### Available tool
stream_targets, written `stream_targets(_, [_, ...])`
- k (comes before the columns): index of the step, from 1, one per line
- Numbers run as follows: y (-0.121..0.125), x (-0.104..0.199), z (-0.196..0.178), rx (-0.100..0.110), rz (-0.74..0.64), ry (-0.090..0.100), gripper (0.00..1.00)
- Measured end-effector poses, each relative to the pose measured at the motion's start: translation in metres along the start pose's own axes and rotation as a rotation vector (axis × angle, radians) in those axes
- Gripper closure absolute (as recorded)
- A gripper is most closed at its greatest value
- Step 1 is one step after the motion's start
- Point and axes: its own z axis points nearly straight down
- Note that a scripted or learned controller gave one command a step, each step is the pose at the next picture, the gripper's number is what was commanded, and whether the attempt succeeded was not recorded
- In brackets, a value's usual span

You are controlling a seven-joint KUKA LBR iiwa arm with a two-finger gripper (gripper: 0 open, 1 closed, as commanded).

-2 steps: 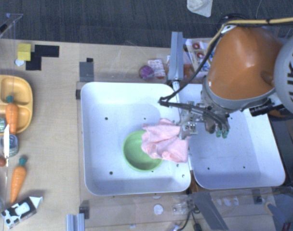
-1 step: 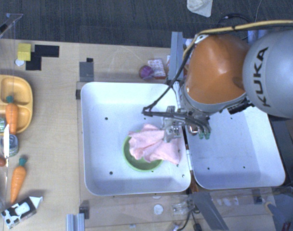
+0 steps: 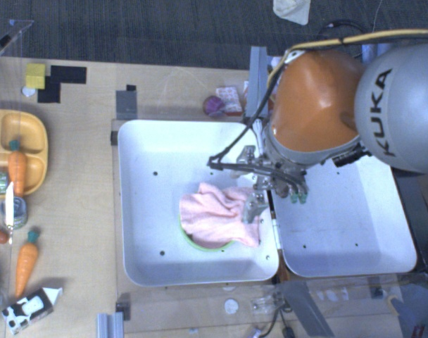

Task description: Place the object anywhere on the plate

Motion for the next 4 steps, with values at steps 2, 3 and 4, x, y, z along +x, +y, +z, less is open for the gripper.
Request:
stream_targets(2, [0.063,-0.024,0.076,-0.001,-0.144,0.004,1.0])
stream_targets(3, [0.063,-0.025,0.075,-0.001,-0.143,0.003,0.0])
stream_targets(4, [0.028,-0.074,0.136,-0.004,-0.311,-0.011,0.0])
